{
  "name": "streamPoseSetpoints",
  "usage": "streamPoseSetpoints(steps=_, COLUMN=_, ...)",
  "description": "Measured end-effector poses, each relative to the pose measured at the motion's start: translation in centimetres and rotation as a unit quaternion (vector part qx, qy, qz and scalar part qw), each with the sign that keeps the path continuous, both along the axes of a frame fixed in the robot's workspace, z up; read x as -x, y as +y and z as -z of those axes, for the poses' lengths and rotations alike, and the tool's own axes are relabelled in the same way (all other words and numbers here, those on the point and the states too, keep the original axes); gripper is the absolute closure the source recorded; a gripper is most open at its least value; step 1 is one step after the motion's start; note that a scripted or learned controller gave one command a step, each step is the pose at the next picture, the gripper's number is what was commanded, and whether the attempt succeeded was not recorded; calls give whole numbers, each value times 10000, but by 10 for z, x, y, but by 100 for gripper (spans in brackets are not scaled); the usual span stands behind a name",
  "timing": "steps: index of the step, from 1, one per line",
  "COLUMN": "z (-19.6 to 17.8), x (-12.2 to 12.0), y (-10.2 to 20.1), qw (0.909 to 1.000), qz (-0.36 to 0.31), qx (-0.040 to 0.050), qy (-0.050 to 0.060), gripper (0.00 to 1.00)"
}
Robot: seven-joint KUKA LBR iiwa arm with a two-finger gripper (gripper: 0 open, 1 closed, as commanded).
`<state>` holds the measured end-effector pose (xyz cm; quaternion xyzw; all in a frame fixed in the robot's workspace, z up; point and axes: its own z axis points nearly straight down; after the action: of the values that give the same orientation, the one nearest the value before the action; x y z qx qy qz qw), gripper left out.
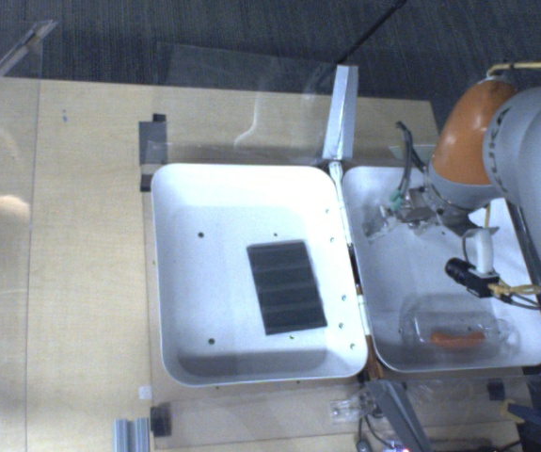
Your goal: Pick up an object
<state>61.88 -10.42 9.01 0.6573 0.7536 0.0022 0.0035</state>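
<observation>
A black ribbed rectangular pad (287, 286) lies flat near the middle of the left bin (185, 196). A clear plastic bottle-like object with something orange inside (453, 331) lies on its side at the front of the right bin (533, 351). My gripper (383, 220) hangs low over the back left part of the right bin, close to the divide between the bins. It is well behind the clear object and to the right of the black pad. I see nothing held in it.
The grey arm with its orange band (463, 139) covers the back right of the right bin. A black cable fitting (468, 275) juts out below the wrist. A metal post (341, 111) stands behind the bins' shared edge.
</observation>
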Motion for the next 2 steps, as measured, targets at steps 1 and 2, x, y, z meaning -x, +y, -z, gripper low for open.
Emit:
streamPoseSetpoints(steps=1, z=-28, x=73, y=-74, qw=9996, qz=-280, qx=0, qy=17, gripper=0)
streamPoseSetpoints(steps=2, z=-87, x=107, y=-59, qw=9999, qz=158, qx=1, qy=2, gripper=0)
